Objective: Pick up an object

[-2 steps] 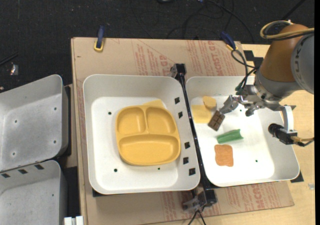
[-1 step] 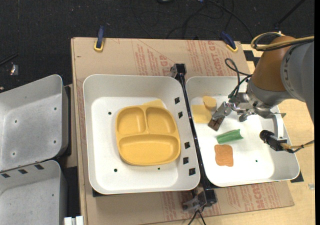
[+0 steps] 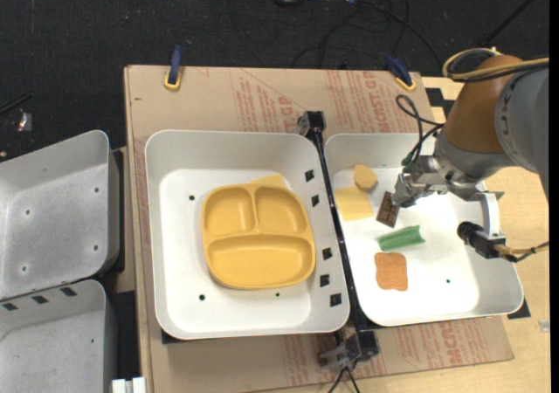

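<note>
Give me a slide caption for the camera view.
KUKA gripper poised over the right bin above a green block; yellow divided tray in the left bin.

Two white bins (image 3: 166, 208), one yellow divided tray (image 3: 258, 237), five small food pieces (image 3: 391, 272)

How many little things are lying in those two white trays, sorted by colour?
Yellow: 3 – divided plate, flat square, small round chunk
Green: 1 – green stick
Orange: 1 – orange patty
Brown: 1 – brown piece at the gripper
Total: 6
</note>
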You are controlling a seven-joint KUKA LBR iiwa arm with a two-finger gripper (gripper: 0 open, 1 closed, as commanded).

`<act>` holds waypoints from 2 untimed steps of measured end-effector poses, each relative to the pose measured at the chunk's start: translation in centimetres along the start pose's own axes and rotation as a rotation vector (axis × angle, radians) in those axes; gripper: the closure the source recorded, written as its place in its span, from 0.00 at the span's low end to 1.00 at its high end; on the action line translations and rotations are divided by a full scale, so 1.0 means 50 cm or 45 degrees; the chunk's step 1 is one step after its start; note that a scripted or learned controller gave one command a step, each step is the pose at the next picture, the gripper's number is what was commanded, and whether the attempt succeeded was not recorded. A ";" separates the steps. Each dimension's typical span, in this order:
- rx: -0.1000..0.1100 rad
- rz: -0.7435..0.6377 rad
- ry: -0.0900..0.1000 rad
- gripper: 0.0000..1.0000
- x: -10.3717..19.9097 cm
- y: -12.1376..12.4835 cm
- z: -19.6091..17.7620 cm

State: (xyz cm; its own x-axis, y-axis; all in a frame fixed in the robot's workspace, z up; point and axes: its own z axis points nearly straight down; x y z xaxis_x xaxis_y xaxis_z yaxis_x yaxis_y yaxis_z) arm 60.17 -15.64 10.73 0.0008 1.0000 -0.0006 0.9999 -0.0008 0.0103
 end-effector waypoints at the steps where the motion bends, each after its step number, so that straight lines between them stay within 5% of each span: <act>1: 0.007 0.002 -0.001 1.00 -0.013 -0.005 -0.121; 2: 0.005 -0.005 -0.001 1.00 0.005 0.007 -0.235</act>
State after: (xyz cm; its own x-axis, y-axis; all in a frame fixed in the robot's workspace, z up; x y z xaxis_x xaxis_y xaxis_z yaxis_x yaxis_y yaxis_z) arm 60.40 -15.38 22.50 -0.0035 1.0000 -0.0018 1.0000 0.0035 0.0066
